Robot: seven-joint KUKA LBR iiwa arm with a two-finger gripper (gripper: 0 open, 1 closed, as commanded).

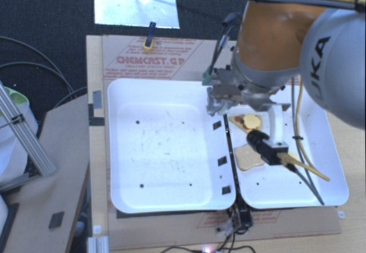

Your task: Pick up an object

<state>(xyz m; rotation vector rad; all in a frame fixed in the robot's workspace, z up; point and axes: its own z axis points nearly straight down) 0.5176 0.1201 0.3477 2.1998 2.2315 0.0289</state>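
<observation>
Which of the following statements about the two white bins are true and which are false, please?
1. The flat tan bread-like slice lies in the right white bin. True.
2. The round yellow-and-red piece lies nearer the camera than the slice. False: it lies beyond the slice, in the same bin.
3. The grey arm with the orange band hangs over the right bin. True.
4. The arm reaches in from the view's left. False: it comes from the right.

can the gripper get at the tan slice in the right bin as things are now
Probably yes. The tan slice lies flat in the right bin near its inner wall, no other object on it, and the gripper hangs over that same bin. Lying flat, it may be hard to grip.
</observation>
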